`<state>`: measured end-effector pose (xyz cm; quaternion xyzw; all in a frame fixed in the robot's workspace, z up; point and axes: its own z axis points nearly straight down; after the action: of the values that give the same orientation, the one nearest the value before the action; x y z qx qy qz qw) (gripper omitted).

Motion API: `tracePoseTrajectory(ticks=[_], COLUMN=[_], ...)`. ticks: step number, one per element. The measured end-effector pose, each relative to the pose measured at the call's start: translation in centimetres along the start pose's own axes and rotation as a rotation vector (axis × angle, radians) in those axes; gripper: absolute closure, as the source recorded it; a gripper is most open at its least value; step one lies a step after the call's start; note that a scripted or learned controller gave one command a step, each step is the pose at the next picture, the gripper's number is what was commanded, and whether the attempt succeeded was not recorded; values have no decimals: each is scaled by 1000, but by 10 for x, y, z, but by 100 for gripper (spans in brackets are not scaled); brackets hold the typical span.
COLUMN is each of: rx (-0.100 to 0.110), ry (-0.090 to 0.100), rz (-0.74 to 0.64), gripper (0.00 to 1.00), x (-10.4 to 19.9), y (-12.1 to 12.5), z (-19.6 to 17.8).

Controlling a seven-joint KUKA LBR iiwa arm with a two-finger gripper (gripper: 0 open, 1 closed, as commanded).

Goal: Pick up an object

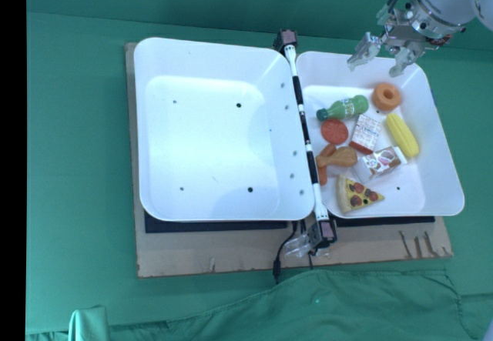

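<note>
The hand (pixel 383 55) is hovering spread and empty over the right bin's (pixel 447 185) far edge, just beside the orange doughnut (pixel 386 96), which is looking light, rigid and probably slippery, best pinched across its ring.

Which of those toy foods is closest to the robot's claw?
The orange donut, at the right bin's far end just below the open gripper; the other toys lie farther away.
</note>
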<state>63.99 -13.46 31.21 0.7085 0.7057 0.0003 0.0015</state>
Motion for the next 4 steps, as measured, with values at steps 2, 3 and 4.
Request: tracePoseTrajectory(ticks=[2, 3, 4], rx=[4, 5, -4], ry=[0, 0, -1], rz=[-1, 1, -1], gripper=[0, 0, 0], x=[8, 6, 4], y=[1, -2, 0], z=[48, 108, 128])
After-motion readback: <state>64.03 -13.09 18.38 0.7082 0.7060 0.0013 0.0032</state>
